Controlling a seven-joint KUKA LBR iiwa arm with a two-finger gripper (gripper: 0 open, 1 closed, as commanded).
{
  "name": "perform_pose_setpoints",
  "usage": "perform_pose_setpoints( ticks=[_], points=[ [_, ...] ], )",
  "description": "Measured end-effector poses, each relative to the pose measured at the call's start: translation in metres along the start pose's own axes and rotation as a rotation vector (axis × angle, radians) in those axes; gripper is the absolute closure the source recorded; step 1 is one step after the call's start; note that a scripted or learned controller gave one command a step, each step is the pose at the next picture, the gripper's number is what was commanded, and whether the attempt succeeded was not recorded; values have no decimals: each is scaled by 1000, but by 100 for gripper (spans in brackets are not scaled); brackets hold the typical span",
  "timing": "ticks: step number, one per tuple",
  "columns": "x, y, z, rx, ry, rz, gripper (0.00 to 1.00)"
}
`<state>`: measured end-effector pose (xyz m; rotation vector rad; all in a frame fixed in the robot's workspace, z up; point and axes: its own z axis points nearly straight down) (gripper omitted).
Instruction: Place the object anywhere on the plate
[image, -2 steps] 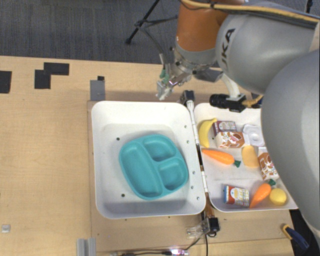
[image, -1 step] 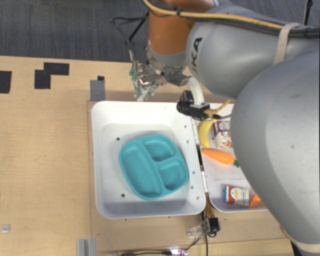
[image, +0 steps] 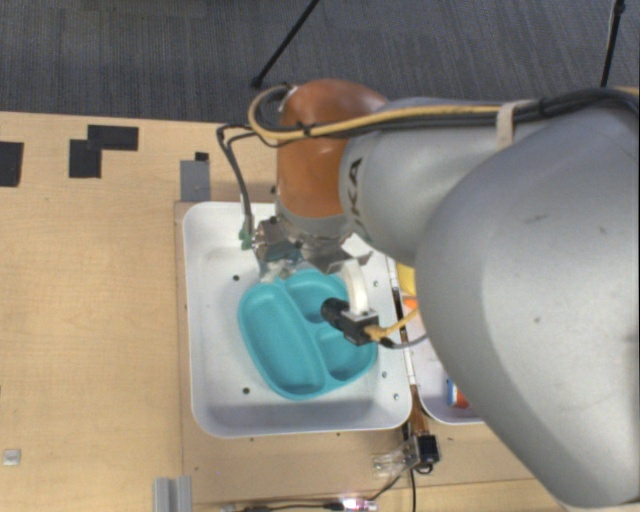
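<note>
Grey arm (image: 520, 280) over both bins, hiding most of right bin (image: 440, 405); teal plate (image: 290, 345) in left bin (image: 215, 300); grip state unclear.

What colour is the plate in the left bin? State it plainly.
The plate is turquoise, a plain teal-blue with no pattern, seen clearly in the camera view.

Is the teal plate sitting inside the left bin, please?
Yes: the teal plate lies flat within the left bin, the white rim surrounding it.
</note>
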<state>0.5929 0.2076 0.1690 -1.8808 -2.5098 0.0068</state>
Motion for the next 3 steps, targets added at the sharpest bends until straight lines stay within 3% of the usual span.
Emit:
perform_pose_setpoints(
  ticks=[1, 2, 3],
  points=[
    [-25, -65, -17, -10, -3, -149, 100],
    [-24, -63, -28, -16, -2, -152, 100],
    [-24, -63, -28, -15, -2, -151, 0]
  ],
)
